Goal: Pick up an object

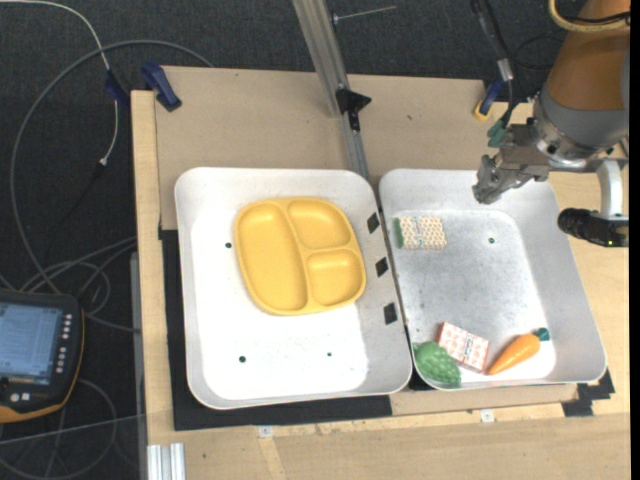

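Carrot (514,352), orange with green top, beside patterned packet (463,347).

Even, bright overhead light; my bins (290,183) glare white, shadows stay soft, slight blur toward three o'clock.

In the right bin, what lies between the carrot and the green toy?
In the camera view, a small patterned box lies between the carrot and the green toy, touching or nearly touching both.

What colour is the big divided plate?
Yellow. The plate shows best in the camera view.
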{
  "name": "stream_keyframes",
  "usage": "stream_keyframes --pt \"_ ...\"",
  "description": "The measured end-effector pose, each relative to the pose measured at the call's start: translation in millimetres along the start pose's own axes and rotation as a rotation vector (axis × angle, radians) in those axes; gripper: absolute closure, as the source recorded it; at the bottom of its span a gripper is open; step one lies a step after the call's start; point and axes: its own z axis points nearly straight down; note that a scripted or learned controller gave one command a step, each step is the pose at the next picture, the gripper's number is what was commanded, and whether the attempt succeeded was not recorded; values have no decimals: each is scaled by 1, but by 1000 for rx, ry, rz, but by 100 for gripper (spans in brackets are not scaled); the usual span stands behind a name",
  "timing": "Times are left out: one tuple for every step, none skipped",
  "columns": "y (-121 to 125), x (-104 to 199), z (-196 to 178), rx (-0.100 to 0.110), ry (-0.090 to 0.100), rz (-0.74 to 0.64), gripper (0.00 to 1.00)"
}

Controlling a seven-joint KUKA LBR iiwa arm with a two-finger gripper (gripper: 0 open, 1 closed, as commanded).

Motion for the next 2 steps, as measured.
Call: stream_keyframes --pt "1 0 -31 3 1 0 100" --pt "6 44 -27 9 3 -3 100"
